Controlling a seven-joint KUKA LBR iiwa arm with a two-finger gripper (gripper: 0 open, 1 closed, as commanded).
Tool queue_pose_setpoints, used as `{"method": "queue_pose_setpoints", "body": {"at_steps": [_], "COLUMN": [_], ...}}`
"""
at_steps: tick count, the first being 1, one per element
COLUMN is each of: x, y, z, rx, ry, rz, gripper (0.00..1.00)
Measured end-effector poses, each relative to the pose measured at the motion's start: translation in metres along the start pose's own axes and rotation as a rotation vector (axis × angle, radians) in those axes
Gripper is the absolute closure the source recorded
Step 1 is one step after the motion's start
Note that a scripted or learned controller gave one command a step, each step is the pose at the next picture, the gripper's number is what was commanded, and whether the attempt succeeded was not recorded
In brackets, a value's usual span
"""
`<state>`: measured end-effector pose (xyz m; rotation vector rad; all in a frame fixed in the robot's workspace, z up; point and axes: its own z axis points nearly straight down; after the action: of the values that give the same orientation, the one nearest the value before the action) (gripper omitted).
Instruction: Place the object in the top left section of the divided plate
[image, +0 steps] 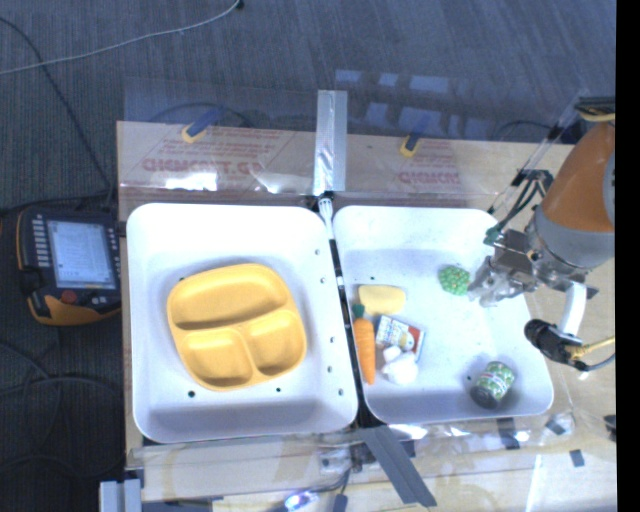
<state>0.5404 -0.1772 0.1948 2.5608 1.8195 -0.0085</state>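
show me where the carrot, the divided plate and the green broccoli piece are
carrot (365, 349), camera view, middle of its orange body
divided plate (236, 323), camera view, ridge between its sections
green broccoli piece (454, 279), camera view, centre of its bumpy top

divided plate (237, 325): smooth yellow plastic, slight sheen
bins (150, 400): glossy white plastic
surface (130, 160): pale matt wood
carrot (365, 348): smooth orange plastic
floor (90, 90): dark, rough carpet

Wooden bench (150, 140) with two white bins (150, 400) (420, 225) (side by side, touching).
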Motion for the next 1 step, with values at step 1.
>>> {"method": "queue_pose_setpoints", "body": {"at_steps": [1], "x": [-0.0119], "y": [-0.0066], "z": [0.0439], "rx": [0.001], "ry": [0.002], "rz": [0.003], "gripper": [1.00]}}
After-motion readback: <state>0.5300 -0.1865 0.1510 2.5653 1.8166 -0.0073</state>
